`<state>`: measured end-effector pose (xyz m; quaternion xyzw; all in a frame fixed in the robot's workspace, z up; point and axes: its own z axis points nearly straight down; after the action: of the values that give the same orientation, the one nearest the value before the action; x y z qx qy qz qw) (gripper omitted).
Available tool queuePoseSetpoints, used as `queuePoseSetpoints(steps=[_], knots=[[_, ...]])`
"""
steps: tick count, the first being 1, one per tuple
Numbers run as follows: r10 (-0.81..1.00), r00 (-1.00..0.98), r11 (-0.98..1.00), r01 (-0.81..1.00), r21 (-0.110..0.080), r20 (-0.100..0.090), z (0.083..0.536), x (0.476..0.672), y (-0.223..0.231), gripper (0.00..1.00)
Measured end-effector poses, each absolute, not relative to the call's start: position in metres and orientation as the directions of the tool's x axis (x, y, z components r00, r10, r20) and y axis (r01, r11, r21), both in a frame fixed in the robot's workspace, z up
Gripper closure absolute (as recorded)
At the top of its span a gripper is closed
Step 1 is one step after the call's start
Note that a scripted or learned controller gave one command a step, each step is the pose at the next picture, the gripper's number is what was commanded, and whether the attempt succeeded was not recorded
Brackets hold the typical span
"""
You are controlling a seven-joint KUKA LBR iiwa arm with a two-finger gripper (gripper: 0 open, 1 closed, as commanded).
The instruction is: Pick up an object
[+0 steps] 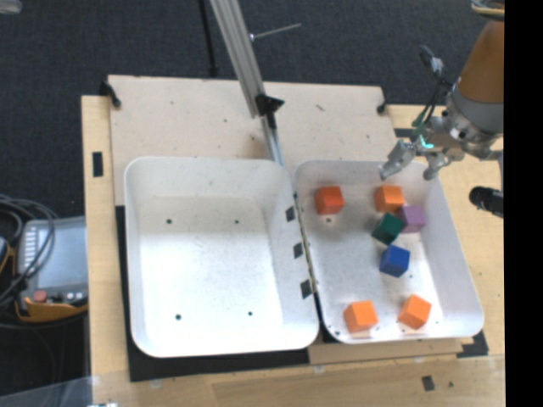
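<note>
The gripper (pixel 413 163) is seen at the upper right of the scene, hung above the far rim of the right bin (pixel 458 261). Its two fingers are spread apart, and nothing is held between them. The grey arm (pixel 479 83), with its orange band, is seen reaching in from the right edge.

Just below the gripper, inside the right bin, an orange cube (pixel 389 197) is set near the far wall. Touching it on the right is a purple cube (pixel 414 218), and a green cube (pixel 389 228) is pressed against both from below. A blue cube (pixel 394 261) is placed just beneath the green one. Another orange cube (pixel 329 199) is set apart to the left, near the divide between the bins. Two more orange cubes (pixel 361 316) (pixel 414 311) are found near the bin's front wall, close together but apart.

The left bin (pixel 136 253) is seen beside the right one, both resting on a tan bench (pixel 187 117). A metal rail (pixel 237 45) is slanted down from the top. No writing or labels can be read.
</note>
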<state>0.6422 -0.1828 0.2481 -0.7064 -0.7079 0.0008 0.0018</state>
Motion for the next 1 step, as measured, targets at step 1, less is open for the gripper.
queuePoseSetpoints(steps=[1], knots=[[1.000, -0.004, 0.004, 1.000, 0.000, -0.003, 0.2512, 0.6428, -0.1836, 0.00]])
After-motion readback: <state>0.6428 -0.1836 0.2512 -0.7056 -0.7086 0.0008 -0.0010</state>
